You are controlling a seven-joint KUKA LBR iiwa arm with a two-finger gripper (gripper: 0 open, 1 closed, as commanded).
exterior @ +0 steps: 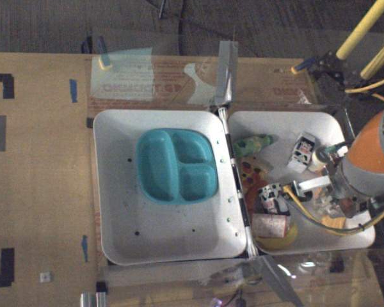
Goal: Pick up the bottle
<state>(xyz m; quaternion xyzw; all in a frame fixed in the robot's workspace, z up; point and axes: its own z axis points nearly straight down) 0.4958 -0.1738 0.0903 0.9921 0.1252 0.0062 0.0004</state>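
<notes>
A green bottle (253, 145) lies on its side in the right bin (278, 118), near that bin's upper left corner and against the divider. The arm reaches in from the right, its orange band (373, 144) over the bin's right wall. My gripper (325, 201) hangs low in the right half of this bin, well right of and below the bottle, over a small clutter of items. Wrist, cables and a white bracket (310, 185) hide its tips. Nothing shows between them.
The right bin also holds a small white carton (303, 151), a flat orange spotted piece (249, 171), a black-and-white patterned item (272, 197), a can (271, 224) and a yellow object (278, 237). A teal divided plate (177, 165) sits in the left bin (115, 190).
</notes>
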